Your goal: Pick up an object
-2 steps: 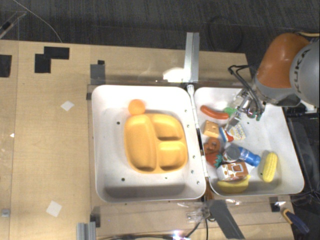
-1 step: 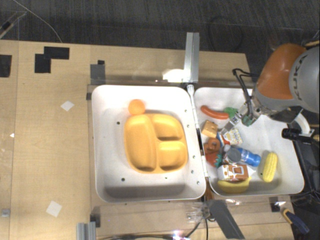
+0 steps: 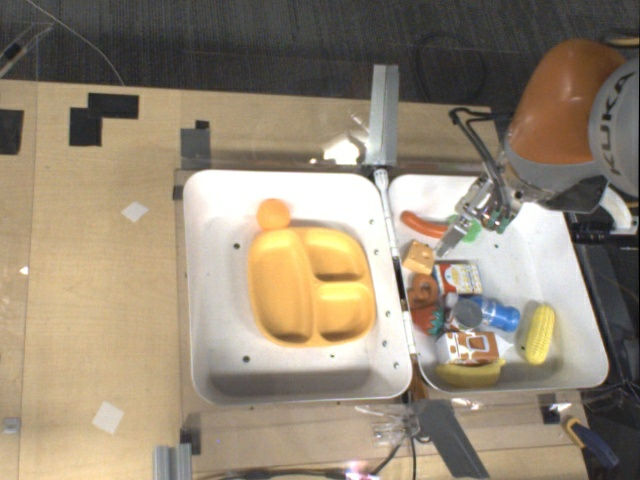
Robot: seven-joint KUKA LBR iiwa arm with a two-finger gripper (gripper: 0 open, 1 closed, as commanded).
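My gripper point(image 3: 462, 228) hangs over the upper middle of the right bin point(image 3: 580, 268), its tip just right of a red-orange chilli-shaped toy point(image 3: 422, 225). Nothing shows between the fingers. Below it lie a tan block point(image 3: 419, 259), a small red and white box point(image 3: 461, 276), a brown toy point(image 3: 425, 295), a blue bottle point(image 3: 492, 314), a corn cob point(image 3: 539, 332), a printed carton point(image 3: 470, 346) and a yellow banana-like piece point(image 3: 468, 373).
The left bin point(image 3: 215, 268) holds a yellow divided tray point(image 3: 308, 283) and a small orange ball point(image 3: 273, 213) at the tray's upper left corner. A metal post point(image 3: 384, 118) stands behind the divider between the bins.
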